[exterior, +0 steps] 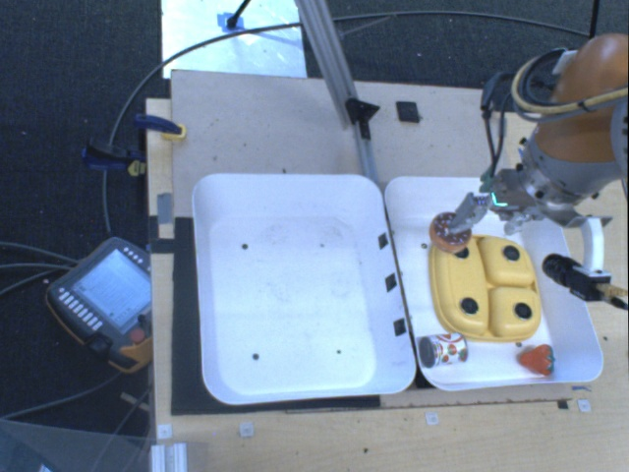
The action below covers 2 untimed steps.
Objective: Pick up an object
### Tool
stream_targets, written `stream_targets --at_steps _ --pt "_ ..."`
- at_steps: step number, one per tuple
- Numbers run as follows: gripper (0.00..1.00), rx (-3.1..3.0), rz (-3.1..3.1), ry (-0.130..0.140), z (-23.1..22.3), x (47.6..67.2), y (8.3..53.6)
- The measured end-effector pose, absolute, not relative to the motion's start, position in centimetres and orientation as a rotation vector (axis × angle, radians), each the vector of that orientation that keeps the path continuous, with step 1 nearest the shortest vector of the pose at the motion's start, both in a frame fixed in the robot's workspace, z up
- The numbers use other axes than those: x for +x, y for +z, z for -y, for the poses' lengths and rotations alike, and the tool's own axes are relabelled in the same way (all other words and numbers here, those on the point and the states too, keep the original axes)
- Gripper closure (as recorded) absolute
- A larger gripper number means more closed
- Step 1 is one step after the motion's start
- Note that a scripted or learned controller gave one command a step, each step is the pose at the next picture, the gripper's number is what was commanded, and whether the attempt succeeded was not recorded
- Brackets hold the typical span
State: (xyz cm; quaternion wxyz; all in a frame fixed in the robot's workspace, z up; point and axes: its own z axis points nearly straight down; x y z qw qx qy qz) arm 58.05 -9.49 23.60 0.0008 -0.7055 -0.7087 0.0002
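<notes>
My claw [470, 209] hangs beside the small round brown-and-pink doughnut-like toy [451, 231] at the back edge of the yellow plastic compartment tray [488, 288] in the right white bin [580, 362]; whether it grips, I cannot tell, so I should centre squarely before lifting.

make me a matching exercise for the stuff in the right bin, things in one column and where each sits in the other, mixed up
Things:
1. yellow tray
2. small can
3. strawberry
4. round brown piece

Places:
A. near right corner of the right bin
B. at the tray's far left corner, just under the gripper
C. middle of the bin
D. lying on its side near the bin's near left corner

Pairs: 1-C, 2-D, 3-A, 4-B
</notes>
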Motion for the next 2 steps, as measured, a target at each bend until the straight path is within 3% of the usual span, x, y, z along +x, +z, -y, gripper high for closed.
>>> stream_targets --at_steps 1,2 --pt "0.00 -2.217 2.227 -0.002 9.5 58.1 23.7" --pt "0.00 -2.219 2.222 0.002 9.7 58.5 17.6"
